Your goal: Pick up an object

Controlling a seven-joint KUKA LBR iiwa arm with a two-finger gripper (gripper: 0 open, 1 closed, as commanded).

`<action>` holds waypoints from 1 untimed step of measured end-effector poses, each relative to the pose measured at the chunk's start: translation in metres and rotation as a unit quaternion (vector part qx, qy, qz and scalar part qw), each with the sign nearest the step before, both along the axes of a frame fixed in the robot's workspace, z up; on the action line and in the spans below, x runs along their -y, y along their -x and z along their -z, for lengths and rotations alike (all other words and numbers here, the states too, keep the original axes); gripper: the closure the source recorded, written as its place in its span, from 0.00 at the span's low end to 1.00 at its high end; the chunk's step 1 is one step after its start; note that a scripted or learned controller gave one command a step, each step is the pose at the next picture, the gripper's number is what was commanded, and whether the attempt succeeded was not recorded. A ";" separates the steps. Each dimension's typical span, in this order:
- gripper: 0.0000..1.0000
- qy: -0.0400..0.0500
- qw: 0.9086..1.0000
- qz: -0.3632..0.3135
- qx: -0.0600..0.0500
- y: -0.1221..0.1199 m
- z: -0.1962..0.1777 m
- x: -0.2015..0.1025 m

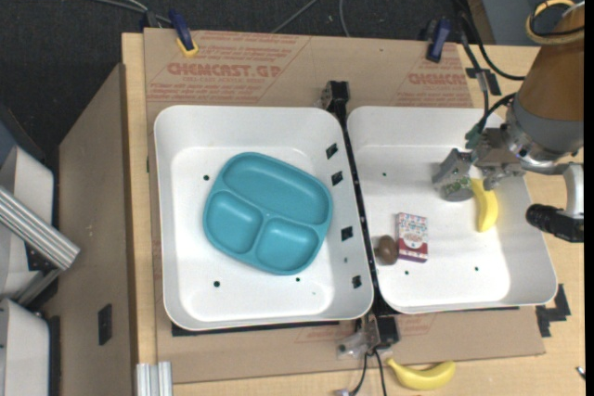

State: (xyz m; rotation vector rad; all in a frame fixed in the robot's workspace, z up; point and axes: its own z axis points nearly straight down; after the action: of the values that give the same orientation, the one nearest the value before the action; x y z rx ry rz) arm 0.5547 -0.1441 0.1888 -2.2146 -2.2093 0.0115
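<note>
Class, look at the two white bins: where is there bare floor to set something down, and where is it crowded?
Free: the right bin's back-left floor, and its front-right corner beyond the small box. The left bin has just a rim of floor around the blue plate. Crowded: near the gripper, banana and brown ball.

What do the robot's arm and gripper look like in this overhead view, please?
The arm is a rounded column, orange-brown above a grey wrist section. Below it sits a metallic grey gripper with boxy parts and dark cabling at its base. A black cylindrical piece juts out nearby.
</note>
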 end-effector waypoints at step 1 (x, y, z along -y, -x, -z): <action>0.00 0.001 1.000 -0.002 0.006 -0.003 -0.007 0.000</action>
State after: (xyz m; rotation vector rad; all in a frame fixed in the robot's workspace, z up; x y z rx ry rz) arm 0.5579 -0.1439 0.1954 -2.2187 -2.2204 -0.0003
